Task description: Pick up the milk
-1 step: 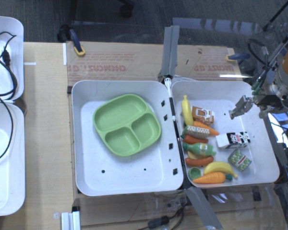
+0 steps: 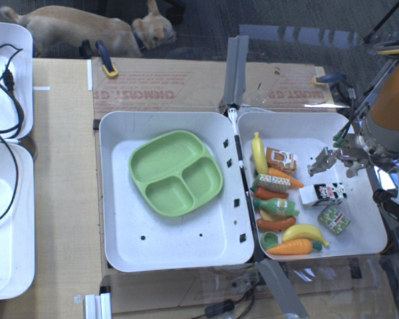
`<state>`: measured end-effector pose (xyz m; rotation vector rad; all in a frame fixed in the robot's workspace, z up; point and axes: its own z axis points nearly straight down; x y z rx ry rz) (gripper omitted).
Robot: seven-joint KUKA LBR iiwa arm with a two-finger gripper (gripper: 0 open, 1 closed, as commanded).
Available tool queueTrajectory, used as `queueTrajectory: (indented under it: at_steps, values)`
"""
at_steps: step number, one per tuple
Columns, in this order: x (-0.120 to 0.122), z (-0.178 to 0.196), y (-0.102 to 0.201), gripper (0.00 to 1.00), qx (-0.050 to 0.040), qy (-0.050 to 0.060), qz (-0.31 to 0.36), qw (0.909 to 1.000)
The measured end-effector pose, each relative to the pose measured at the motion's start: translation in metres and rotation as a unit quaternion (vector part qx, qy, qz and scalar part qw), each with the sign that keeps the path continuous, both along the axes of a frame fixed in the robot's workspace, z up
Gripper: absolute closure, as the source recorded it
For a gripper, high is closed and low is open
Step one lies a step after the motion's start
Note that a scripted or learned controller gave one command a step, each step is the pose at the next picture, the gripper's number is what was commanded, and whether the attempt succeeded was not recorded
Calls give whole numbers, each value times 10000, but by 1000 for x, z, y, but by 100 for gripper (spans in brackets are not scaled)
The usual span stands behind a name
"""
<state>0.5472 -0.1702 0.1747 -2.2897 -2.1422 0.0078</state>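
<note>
The milk [image 2: 326,193] is a small white carton with black cow patches. It lies on its side in the right part of the right bin [image 2: 299,130]. My gripper [image 2: 335,167] hangs just above and behind it, reaching in from the right under the orange-banded wrist. Its two fingers are spread open, one at the left [image 2: 318,164] and one at the right [image 2: 354,169], with nothing between them. The milk lies apart from the fingers, just in front of them.
A green patterned box [image 2: 334,219] lies right in front of the milk. Left of it is a pile of toy food: a yellow corn [image 2: 258,153], an orange carton [image 2: 281,159], carrots [image 2: 294,246] and a banana [image 2: 304,232]. The left bin [image 2: 120,244] holds a green divided plate [image 2: 176,172].
</note>
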Motion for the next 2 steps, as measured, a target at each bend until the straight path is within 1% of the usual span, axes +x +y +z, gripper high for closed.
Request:
queueTrajectory:
  at_steps: [1, 2]
  values:
    - [9, -87, -24, 0, -1, -16, 151, 9999]
    - [-24, -86, -37, 0, 46, -14, 489, 9988]
